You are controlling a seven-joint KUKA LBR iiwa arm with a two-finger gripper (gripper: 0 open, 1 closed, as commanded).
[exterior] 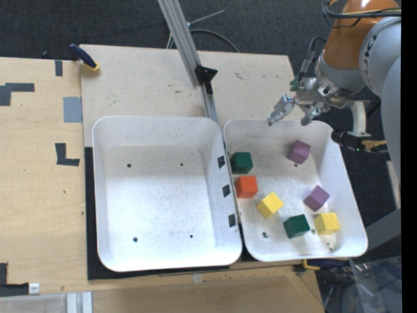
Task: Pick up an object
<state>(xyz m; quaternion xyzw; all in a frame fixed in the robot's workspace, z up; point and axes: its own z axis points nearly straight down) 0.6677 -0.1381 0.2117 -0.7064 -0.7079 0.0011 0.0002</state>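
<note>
**Op:** I see the gripper [294, 111] hanging over the far rim of the right bin [345, 194], fingers spread, one tip angled out to the left, the other pointing down toward the rim. Nothing sits between them.

**Log:** And the arm behind it?

**Op:** The grey arm [391, 51] comes in from the right, with its orange band [355, 31] above the wrist.

**Log:** Nearest object to the tool?

**Op:** A purple cube [299, 151], just below the gripper in the far part of the right bin, apart from the fingers. Left of it, near the bin's left wall, is a dark green cube [242, 162], with an orange cube [246, 187] touching or just beside its near side.

**Log:** Rest of that bin?

**Op:** A yellow cube [269, 205] sits near the middle. A second purple cube [316, 197] lies toward the right wall. At the near end a second green cube [296, 225] and a second yellow cube [327, 223] sit just beside each other.

**Log:** Outward from there?

**Op:** The left bin [104, 175] sits alongside, its right rim overlapping the right bin's. A slanted metal bar [179, 25] runs down from the top to the gap between the bins. A blue-and-yellow clamp [84, 57] lies on the far left of the bench [39, 194].
</note>
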